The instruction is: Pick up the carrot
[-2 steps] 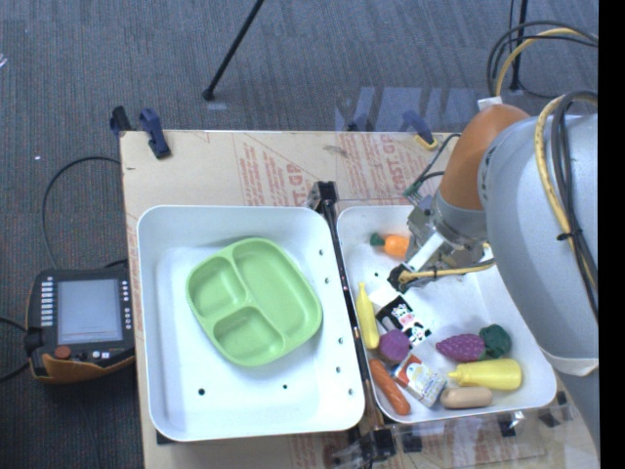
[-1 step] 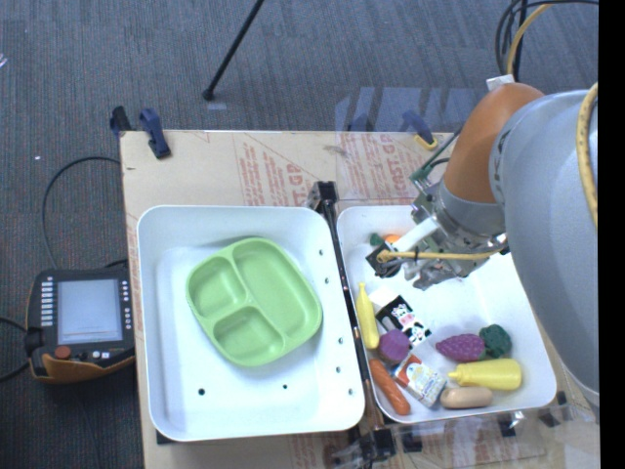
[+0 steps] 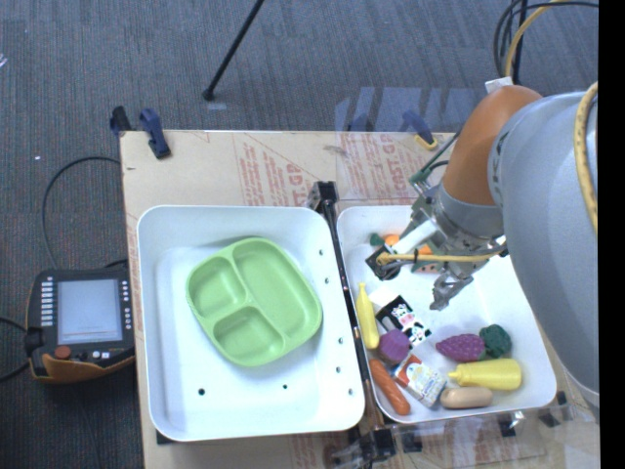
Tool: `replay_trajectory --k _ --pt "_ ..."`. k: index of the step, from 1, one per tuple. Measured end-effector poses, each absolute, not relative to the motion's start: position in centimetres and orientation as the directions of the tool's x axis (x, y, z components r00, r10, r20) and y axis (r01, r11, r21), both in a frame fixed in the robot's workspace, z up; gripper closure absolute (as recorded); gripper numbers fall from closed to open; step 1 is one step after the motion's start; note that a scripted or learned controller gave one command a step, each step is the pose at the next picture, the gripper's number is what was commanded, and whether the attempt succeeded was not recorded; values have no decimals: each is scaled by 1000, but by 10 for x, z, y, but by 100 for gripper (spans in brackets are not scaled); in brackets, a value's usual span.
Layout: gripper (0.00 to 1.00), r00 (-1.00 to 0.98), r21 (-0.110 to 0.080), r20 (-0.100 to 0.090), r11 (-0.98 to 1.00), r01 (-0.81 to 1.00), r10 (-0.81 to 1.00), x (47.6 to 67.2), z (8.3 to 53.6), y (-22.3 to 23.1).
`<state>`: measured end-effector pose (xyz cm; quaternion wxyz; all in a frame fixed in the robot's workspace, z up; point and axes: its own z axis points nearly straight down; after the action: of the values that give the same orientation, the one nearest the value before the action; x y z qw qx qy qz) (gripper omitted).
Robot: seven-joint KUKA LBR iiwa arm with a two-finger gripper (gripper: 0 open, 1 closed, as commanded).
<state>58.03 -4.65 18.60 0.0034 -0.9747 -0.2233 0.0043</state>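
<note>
- Camera view: we see the carrot (image 3: 391,387), a slim tapered orange stick, in the near-left corner of the right bin (image 3: 483,311).
- Our tool (image 3: 447,291) hovers well apart from it; we cannot tell its state.

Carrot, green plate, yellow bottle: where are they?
carrot (image 3: 390,387), camera view, middle of its body.
green plate (image 3: 269,267), camera view, bare top compartment.
yellow bottle (image 3: 485,372), camera view, middle of its side.
</note>
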Motion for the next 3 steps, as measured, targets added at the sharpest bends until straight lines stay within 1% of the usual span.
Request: replay_trajectory --k 1,2,3 --pt "0 980 -9 -10 -980 200 200 577 86 -107" --pt "0 973 -8 -5 -973 232 232 625 87 -83" --pt "0 959 -8 -6 -959 282 282 566 179 -118"
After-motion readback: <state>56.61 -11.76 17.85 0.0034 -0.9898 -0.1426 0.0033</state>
